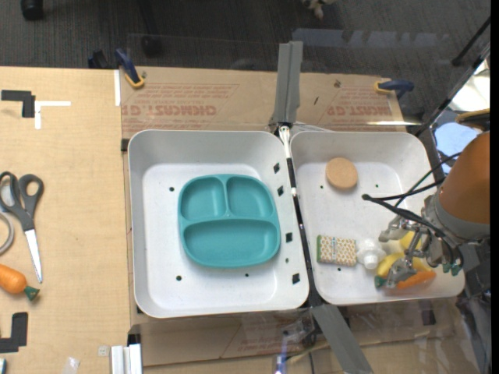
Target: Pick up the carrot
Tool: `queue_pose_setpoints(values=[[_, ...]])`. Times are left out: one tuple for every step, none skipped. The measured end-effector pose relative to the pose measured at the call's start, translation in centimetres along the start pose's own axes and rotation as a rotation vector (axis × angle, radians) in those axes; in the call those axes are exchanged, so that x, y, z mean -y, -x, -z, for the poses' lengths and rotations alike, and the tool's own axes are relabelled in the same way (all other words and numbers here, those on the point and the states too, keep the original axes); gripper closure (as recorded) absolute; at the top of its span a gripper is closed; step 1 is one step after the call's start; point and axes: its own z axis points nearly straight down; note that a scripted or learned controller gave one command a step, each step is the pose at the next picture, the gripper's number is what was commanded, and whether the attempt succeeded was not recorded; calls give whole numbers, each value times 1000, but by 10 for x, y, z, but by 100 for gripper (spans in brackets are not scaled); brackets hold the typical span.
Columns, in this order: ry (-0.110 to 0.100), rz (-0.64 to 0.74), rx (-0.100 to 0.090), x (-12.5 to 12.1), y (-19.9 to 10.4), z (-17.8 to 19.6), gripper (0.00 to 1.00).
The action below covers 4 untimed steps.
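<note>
A: The claw (411, 257) sits low in the right bin (374, 150), just above the carrot (413, 280).
B: Gripping it?
A: Cannot tell. Carrot's not lifted yet.

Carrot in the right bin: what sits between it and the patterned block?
In the camera view, a small white piece and a yellow piece lie between the patterned block and the carrot.
</note>
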Motion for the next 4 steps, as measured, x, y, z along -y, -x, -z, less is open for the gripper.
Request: queue_pose_setpoints(values=[[0, -197, 0, -28, -6, -8, 0], [0, -194, 4, -29, -4, 2, 100], [0, -201, 3, -101, -10, 140, 100], [-2, -505, 2, -44, -8, 163, 100]])
